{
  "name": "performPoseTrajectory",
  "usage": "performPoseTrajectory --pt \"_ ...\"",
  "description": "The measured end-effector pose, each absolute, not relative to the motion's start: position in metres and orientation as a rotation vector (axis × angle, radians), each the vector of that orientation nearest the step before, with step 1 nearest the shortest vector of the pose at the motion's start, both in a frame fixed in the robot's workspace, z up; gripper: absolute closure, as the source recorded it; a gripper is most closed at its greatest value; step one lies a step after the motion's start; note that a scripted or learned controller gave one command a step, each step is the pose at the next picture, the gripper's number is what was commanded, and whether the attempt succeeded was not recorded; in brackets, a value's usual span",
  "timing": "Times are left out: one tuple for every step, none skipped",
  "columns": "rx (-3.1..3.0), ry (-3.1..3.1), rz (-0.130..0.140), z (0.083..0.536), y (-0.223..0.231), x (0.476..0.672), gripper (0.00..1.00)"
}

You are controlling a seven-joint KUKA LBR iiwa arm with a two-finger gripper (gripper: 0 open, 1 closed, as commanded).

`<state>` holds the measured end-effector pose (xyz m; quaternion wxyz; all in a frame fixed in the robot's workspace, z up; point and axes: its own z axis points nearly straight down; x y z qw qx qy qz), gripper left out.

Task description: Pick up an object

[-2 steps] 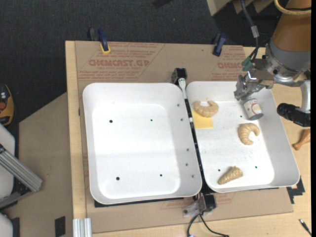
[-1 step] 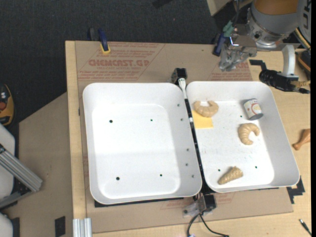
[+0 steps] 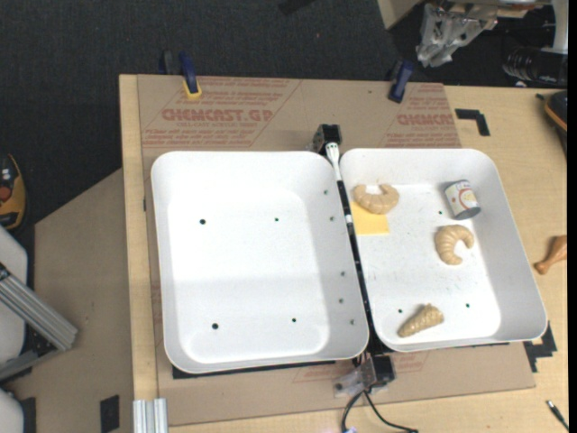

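Up at the top right: the claw (image 3: pixel 439 54) is hanging above the far edge of the bench, outside both bins, with grey metal fingers (image 3: pixel 431 45) pointing down.
Claw state: the fingers are sitting close together with nothing between them; whether a small gap is showing I cannot tell.
Right bin (image 3: pixel 505 269): it is lying below the claw, toward the near side of the bench, and is holding all the loose objects.
Small can (image 3: pixel 461 198): it is lying on its side nearest the claw, almost straight below it, close to the bin's far right corner.
Upper croissant (image 3: pixel 376 198): it is resting below and to the left of the claw, near the bin's left wall, just touching the yellow square.
Yellow square (image 3: pixel 371 223): it is lying flat just beyond that croissant, farther from the claw.
Second croissant (image 3: pixel 453 243): it is sitting below the can, farther from the claw, apart from the other pieces.
Cone-shaped pastry (image 3: pixel 420 319): it is lying farthest from the claw, near the bin's front edge.
Left bin (image 3: pixel 171 242): it is sitting well to the left of the claw, side by side with the right bin.
Blue clamps (image 3: pixel 401 80): one is gripping the cardboard just left of the claw; another (image 3: pixel 188 73) is sitting far left.
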<state>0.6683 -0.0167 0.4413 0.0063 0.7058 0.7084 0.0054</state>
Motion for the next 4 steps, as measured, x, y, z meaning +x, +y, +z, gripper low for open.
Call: performPoseTrajectory --pt "2.224 2.235 -0.013 0.332 0.033 0.620 1.00" --pt "2.210 2.217 0.017 0.439 0.040 0.669 1.00" --pt "2.208 2.223 0.021 0.544 0.090 0.622 1.00" --pt "2.220 2.236 -0.017 0.437 0.130 0.531 1.00"
